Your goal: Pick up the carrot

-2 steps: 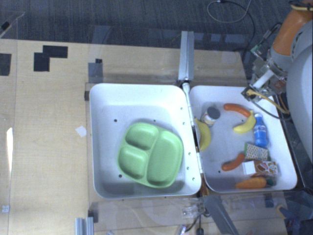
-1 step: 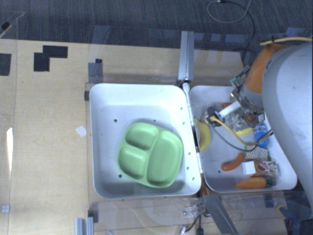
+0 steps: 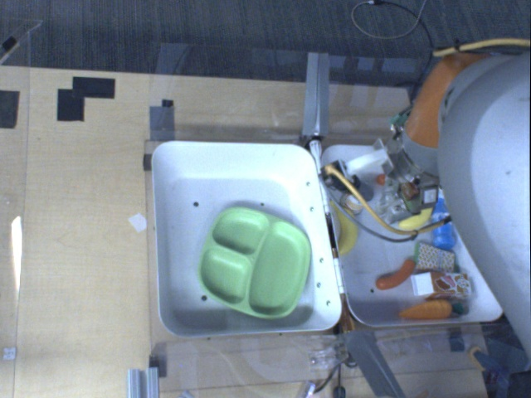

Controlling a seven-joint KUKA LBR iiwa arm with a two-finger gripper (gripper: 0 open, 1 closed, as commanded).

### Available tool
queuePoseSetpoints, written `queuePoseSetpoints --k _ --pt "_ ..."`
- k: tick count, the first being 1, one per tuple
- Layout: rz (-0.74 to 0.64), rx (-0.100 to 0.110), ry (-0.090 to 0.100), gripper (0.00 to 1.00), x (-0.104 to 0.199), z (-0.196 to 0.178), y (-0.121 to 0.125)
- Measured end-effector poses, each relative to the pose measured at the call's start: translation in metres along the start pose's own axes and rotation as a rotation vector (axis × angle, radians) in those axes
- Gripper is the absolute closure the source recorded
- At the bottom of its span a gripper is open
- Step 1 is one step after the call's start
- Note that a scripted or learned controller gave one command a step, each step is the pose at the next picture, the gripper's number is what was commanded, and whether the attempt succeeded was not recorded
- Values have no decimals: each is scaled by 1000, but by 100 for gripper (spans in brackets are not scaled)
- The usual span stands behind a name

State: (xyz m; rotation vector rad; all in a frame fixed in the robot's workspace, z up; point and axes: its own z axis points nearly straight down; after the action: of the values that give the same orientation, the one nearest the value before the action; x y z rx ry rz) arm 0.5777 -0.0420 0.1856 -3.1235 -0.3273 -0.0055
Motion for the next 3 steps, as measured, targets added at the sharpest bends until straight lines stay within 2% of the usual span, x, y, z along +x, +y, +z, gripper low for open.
queuePoseSetpoints --k 1,2,3 --pt "0 -1 -2 100 33 1 46" --pt "2 -2 0 100 54 -29 116" --pt "0 -1 2 100 18 -100 67"
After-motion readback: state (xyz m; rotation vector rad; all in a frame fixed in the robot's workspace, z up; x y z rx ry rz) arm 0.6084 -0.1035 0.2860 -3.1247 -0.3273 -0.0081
